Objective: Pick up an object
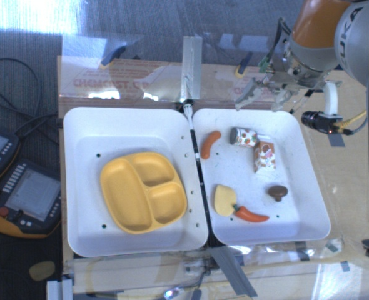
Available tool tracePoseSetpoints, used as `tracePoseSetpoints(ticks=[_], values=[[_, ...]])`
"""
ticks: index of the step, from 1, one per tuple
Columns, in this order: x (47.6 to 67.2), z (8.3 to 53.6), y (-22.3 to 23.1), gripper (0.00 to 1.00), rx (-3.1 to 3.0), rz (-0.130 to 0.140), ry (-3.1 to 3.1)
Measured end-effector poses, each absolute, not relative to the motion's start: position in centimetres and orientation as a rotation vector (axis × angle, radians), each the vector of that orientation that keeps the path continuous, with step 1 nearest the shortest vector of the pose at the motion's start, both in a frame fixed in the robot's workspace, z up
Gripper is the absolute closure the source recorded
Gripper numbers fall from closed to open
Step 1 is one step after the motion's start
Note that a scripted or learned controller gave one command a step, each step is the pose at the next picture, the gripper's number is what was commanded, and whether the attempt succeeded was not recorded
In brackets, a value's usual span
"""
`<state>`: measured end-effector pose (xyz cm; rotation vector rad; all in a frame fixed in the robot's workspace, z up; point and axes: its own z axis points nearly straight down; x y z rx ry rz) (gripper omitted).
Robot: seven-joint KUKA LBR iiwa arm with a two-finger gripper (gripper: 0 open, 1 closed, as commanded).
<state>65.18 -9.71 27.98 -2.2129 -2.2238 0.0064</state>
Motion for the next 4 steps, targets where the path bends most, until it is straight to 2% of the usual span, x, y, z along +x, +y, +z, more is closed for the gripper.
tracePoseSetpoints(ticks=[1,2,3,4], values=[[63.3,12.2,-12.3,0.00,-2.017,0.002,-2.404],[63.3,12.8,-12.2,1.00,-2.013,0.005,-2.401],[57.9,9.2,-11.3,1.00,-1.868,-0.014,-2.551],[56.3,9.2,-10.4,1.00,-2.122,-0.022,-2.346]])
